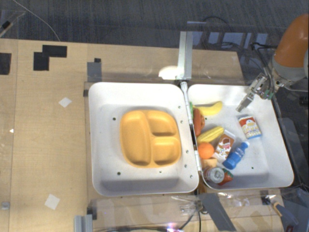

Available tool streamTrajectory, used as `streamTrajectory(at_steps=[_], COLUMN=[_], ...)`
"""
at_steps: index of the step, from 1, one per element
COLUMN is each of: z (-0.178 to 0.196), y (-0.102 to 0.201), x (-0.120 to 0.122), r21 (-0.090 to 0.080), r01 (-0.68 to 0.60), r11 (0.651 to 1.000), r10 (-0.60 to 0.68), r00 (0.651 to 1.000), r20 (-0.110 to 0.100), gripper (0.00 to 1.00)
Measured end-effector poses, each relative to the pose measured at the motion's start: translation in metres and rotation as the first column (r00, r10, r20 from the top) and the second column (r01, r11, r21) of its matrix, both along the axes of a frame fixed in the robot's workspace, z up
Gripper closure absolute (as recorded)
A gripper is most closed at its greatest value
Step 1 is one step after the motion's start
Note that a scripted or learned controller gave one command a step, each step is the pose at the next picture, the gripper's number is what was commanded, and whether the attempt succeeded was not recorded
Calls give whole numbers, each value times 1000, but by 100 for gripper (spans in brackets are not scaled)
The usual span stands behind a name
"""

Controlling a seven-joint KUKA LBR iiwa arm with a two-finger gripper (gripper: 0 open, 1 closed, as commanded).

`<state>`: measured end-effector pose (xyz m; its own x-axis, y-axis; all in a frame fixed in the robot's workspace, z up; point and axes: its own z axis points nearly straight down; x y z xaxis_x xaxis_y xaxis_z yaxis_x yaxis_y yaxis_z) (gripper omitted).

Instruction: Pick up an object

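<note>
The grey metal two-finger gripper (243,104) is hanging over the right shallow white bin (282,164), near the yellow plastic banana (209,109), gripping nothing; whether its jaws are parted cannot be told.

Robotics lab: bench (43,129) with white bins (101,144), grey carpet (120,8), cables (227,25).

The robot's arm (292,52) has a rounded orange band above a grey wrist section. Its end effector (248,98) is slim, pale grey metal, with dark cables at its base.
</note>
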<state>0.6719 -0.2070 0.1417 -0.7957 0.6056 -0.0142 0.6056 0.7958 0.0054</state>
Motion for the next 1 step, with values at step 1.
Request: streamTrajectory(at_steps=[1], z=[-34], y=[3], x=[-6], r21=[8], r01=[327], r11=[945], r10=[-327], r00=[945], r20=[0], gripper=[0])
